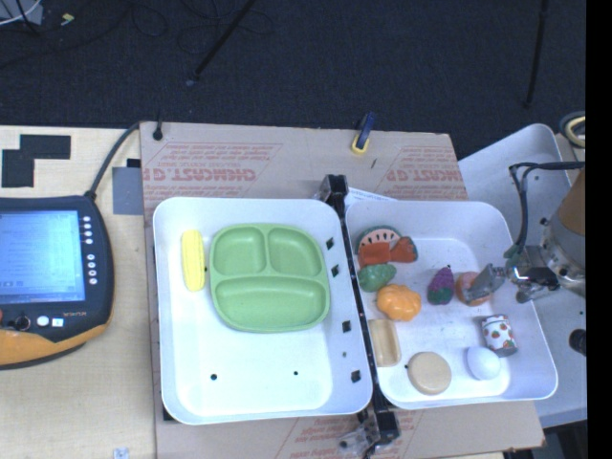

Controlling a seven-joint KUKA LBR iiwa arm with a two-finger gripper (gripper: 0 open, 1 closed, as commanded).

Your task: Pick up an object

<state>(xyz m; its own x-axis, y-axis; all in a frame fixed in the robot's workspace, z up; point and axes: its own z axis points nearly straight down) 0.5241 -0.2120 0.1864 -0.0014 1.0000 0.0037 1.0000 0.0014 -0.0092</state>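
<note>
My pincer (486,283) sits low in the right bin (521,228), touching a salmon-pink toy (469,286); I cannot tell its spread. A purple toy (441,284) lies just beside, so I might nudge it or pinch both. Bin wall near on my side; open floor toward the orange toy (399,301).

bins (182,228): 2 | green plate (269,277): 1 | yellow bar (192,259): 1 | toy foods (398,301): about 9

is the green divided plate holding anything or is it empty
Empty. All three compartments of the green plate show bare green; the yellow piece lies beside it on the bin floor.
</note>
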